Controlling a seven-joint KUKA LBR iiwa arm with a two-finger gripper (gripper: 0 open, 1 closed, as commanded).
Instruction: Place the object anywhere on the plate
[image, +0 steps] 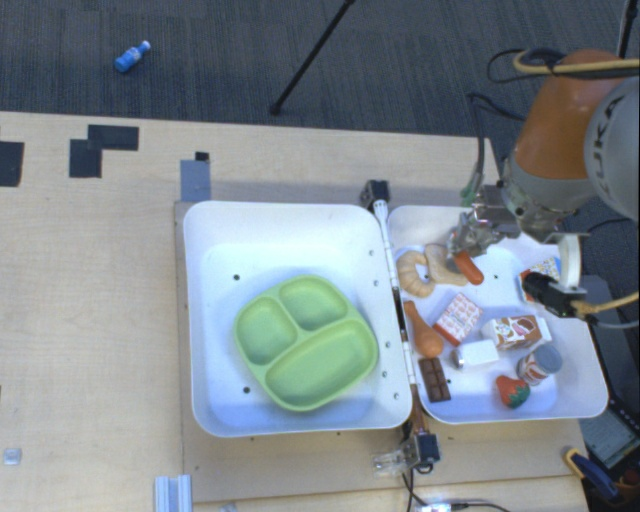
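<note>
Three-welled glossy green plate (306, 342) — smooth, rounded

A green divided plate (305, 343) lies in the left bin (215, 300). The end effector (468, 240) hangs over the right bin (590, 395), just above a hot dog (467, 267), beside a pretzel (413, 274) and other toy foods.

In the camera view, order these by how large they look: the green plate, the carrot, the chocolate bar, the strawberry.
1. green plate, by far
2. carrot
3. chocolate bar and strawberry look about equal; I would not rank them.
</note>
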